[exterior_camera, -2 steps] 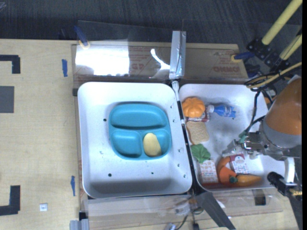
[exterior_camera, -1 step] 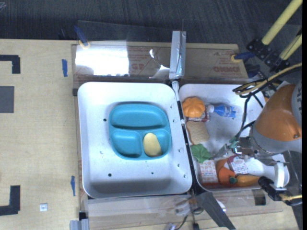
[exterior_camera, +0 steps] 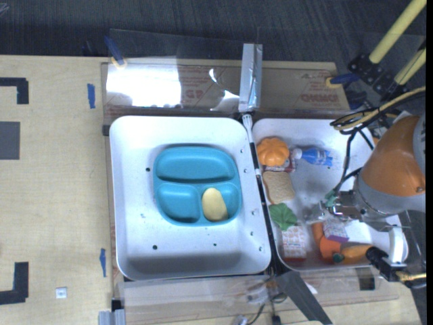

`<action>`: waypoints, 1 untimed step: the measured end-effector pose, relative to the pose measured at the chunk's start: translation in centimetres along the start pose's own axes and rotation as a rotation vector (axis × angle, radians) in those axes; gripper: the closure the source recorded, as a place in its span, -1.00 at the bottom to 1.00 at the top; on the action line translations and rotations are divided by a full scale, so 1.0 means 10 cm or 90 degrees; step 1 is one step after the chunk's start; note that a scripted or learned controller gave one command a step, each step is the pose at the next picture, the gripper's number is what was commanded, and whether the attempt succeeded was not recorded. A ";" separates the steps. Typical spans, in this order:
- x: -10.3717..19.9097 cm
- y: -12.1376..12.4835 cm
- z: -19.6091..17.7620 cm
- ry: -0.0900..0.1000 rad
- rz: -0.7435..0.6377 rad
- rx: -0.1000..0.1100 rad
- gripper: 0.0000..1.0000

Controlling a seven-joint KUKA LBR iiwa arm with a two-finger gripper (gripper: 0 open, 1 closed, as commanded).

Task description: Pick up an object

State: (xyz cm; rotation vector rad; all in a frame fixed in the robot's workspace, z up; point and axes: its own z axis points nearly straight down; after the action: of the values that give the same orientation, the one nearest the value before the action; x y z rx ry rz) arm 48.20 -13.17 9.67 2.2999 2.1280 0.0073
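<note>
White bins sat side by side, and I saw the gripper (exterior_camera: 333, 208) low over the right bin (exterior_camera: 308, 128), amid a clutter of a small pumpkin (exterior_camera: 273, 151), a bottle (exterior_camera: 312, 156), a slice of bread (exterior_camera: 278, 185) and a carrot (exterior_camera: 348, 253). I could not tell how its fingers stood. In the left bin (exterior_camera: 128, 181), a blue tray (exterior_camera: 189, 171) held a yellow lemon (exterior_camera: 214, 204).

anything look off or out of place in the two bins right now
Nothing looks spilled or damaged. The left bin holds a blue divided tray with a yellow egg-shaped item in one compartment. The right bin is crowded: an orange pumpkin-like piece, bottle and other items lie jumbled together.
</note>
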 end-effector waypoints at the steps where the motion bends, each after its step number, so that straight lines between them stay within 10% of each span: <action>1: 0.89 0.77 -0.89 0.003 0.018 0.003 1.00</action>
State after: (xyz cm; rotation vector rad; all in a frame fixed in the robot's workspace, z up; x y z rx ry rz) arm 56.49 -4.87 18.67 2.3355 2.0994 0.0087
